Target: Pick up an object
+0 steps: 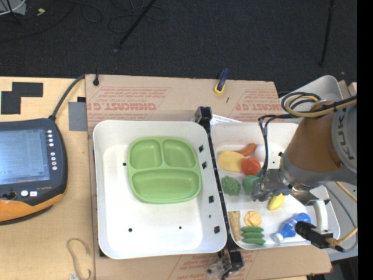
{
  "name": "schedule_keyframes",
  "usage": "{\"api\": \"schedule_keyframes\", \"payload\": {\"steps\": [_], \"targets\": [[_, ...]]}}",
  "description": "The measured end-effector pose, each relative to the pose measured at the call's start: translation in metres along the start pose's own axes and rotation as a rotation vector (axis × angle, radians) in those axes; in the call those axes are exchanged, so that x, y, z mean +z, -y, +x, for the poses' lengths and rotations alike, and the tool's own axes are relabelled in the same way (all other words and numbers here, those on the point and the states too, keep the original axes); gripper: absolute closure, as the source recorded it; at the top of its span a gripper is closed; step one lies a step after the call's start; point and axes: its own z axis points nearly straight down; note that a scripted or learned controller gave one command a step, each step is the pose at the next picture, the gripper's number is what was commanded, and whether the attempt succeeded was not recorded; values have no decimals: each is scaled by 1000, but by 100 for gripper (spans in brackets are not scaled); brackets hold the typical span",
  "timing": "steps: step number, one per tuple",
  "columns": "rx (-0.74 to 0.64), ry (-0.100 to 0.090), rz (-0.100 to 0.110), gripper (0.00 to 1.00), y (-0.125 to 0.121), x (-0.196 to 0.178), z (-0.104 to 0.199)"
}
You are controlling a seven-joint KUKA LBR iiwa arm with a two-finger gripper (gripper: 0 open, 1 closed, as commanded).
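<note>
Tool (265, 186): down low inside the right bin, dark and cluttered at the tip; whether it is open or closed, I cannot tell from up here.
Arm (315, 147): reaching in from the right, the orange band broad above the wrist, grey body behind it, cables looping over the top.
Green toy (250, 183): right at the tool tip, touching it or very nearly, partly covered by the dark metal.
Yellow piece (275, 201): just below and right of the tool, lying on the bin floor.
Red ball (250, 166): just above the tool, tucked against a larger yellow toy (231, 160).
Orange piece (249, 149): above the red ball, near the bin's upper middle.
Broccoli toy (231, 185): left of the tool, close to the divider between the bins.
Pea pod (252, 234): at the bin's lower edge, with a pale orange piece (252, 219) just above and a tan strip (233, 221) to the left.
Blue toy (289, 226): lower right corner of the bin.
Right bin (233, 134): white, shallow, holding all these toys.
Left bin (111, 214): white, carrying a green divided plate (164, 171) in its upper half.
Desk (35, 226): cardboard sheet under both bins, and a control pendant (26, 168) well off to the left.
</note>
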Motion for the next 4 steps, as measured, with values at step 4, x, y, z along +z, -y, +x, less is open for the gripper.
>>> {"api": "schedule_keyframes", "payload": {"steps": [4], "targets": [[-2, -1, 5, 100, 1, -82, 80]]}}
